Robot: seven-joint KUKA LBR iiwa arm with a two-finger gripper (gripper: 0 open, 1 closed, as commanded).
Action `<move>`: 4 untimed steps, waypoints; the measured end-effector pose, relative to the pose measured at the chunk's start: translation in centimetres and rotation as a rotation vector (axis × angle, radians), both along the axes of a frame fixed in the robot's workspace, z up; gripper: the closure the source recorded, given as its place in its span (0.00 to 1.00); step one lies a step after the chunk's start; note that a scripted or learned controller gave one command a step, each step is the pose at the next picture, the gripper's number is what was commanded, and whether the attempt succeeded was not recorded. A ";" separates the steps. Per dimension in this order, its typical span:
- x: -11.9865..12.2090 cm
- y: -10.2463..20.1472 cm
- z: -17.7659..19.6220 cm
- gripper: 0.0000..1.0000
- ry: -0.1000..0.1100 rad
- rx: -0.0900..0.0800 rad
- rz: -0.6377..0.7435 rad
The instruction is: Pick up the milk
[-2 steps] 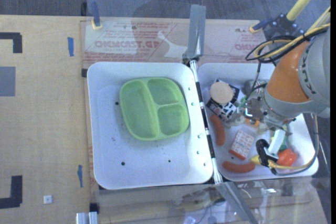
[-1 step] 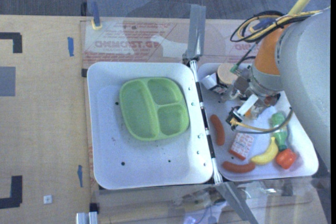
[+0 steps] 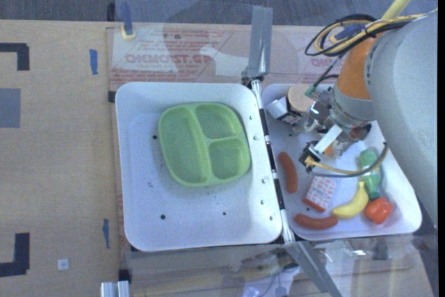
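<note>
On the bench (image 3: 55,149), two shallow white bins side by side; in the left bin (image 3: 139,219), a green plate (image 3: 205,142) with three compartments, lying flat, a little toward the far side.

From the right, the grey arm (image 3: 410,80) with the orange band (image 3: 351,76) above the wrist, bent down over the far part of the right bin (image 3: 403,195); the gripper (image 3: 311,116) low near the far left corner of that bin; open or closed, cannot tell from this slant, and cannot tell either if anything is held.

In that same far left corner, close to the wall next to the left bin, a small white boxy thing, most likely the milk (image 3: 278,108); just left of the gripper; touching it or apart, not possible to say. Just behind, at the far wall, a round tan thing (image 3: 299,95), partly covered by the wrist.

Nearer to the camera, along the left wall, one reddish sausage (image 3: 288,172) lying lengthwise; near the front wall, a second sausage (image 3: 315,221) lying crosswise; between them, a white packet (image 3: 320,193) with a red pattern, tilted. To the right of the packet, a yellow banana (image 3: 352,203), its one end near the second sausage; just beside the banana's other end, a red-orange round thing (image 3: 379,210); behind these, a green thing (image 3: 369,165), its kind not clear.
</note>
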State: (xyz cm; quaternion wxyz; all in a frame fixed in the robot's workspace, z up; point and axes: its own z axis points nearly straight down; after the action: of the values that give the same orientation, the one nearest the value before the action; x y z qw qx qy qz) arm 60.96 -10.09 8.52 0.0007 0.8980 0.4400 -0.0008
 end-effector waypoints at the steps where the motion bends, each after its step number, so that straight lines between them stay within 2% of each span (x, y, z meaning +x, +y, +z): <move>1: 4.7 7.2 9.7 0.00 0.006 0.001 -0.040; 2: 2.7 5.8 9.6 0.00 0.010 0.002 0.022; 3: -0.3 6.6 9.7 0.00 0.009 0.003 0.063; 4: -1.0 0.9 2.7 0.00 0.008 0.004 0.088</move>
State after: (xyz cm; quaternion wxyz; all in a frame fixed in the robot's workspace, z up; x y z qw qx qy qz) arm 59.93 -9.15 11.19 -0.0026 0.8779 0.4788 -0.0034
